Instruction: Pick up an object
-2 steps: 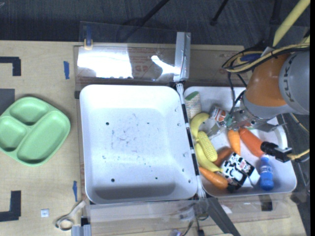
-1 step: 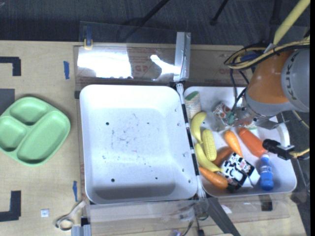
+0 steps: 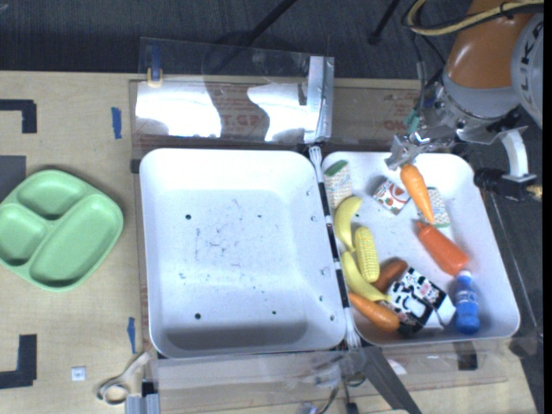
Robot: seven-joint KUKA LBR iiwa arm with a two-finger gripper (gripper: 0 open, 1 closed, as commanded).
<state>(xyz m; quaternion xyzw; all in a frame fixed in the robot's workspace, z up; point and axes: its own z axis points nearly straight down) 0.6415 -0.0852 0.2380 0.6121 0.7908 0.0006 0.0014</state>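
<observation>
Pale wooden counter (image 3: 69, 102) under a slanted overhead view; dark floor beyond, cables at upper right.

Claw (image 3: 404, 152): at the upper rim of the right bin (image 3: 496, 257), hanging from the grey-and-orange arm (image 3: 487, 59). Fingers too small and blurred to read; cannot tell whether parted or closed. Nothing seen gripped.

Nearest item: carrot (image 3: 417, 190), just below and slightly right of the claw, top end almost under it, long axis running down and rightward, away from the claw. Probable target; descent along that axis likely needed.

Just beside the carrot, left: small printed carton (image 3: 392, 197).

Further down: orange bottle (image 3: 442, 247), blue bottle (image 3: 467, 304), black-and-white item (image 3: 414, 296), corn cob (image 3: 366, 253) lying on a banana (image 3: 348, 222).

Left bin (image 3: 172, 179): white, scuffed.

Far left on the counter: green divided plate (image 3: 57, 228).

Behind the bins: clear plastic sheet (image 3: 233, 102).
</observation>
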